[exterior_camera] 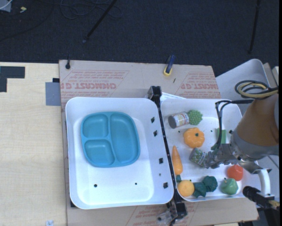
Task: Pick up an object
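The gripper sits low in the right bin, its tip at a small greyish-green object just below the orange. Nothing shows clearly between the tips (too dark to judge contact). A carrot lies left; the blue tray fills the left bin.

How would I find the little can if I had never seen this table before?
Look at the right bin, the one full of toy food, not the one with the blue tray. Go to its far end, near the cardboard. The can lies on its side there, touching a bumpy green toy, above the orange pumpkin. It is the only shiny metal thing among the colourful toys.
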### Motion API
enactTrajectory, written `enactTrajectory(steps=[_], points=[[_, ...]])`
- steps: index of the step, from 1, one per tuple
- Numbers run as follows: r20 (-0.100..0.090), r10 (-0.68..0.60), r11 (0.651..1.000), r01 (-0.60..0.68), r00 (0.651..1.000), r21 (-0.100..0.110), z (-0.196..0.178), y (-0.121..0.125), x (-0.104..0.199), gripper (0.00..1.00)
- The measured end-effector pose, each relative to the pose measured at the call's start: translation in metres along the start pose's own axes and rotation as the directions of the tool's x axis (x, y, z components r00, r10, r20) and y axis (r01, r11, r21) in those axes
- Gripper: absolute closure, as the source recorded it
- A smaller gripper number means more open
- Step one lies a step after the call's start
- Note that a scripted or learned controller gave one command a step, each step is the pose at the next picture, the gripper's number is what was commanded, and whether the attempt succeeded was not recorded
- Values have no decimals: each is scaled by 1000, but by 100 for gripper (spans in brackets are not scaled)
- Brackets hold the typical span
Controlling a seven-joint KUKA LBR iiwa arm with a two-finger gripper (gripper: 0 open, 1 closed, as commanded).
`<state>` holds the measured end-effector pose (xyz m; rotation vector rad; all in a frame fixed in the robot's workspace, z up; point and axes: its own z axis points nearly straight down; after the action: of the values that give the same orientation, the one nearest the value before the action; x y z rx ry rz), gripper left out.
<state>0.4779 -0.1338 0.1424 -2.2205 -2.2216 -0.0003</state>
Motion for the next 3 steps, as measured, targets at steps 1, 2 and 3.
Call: enactTrajectory(steps=[1,2,3], points=[[0,0,1000,0,1000,-1,-42,-1,1,100],[1,-1,1000,1,1000,-2,-87,0,0,100],[-1,-4,1000,4,1000,2,-77,33,40,100]])
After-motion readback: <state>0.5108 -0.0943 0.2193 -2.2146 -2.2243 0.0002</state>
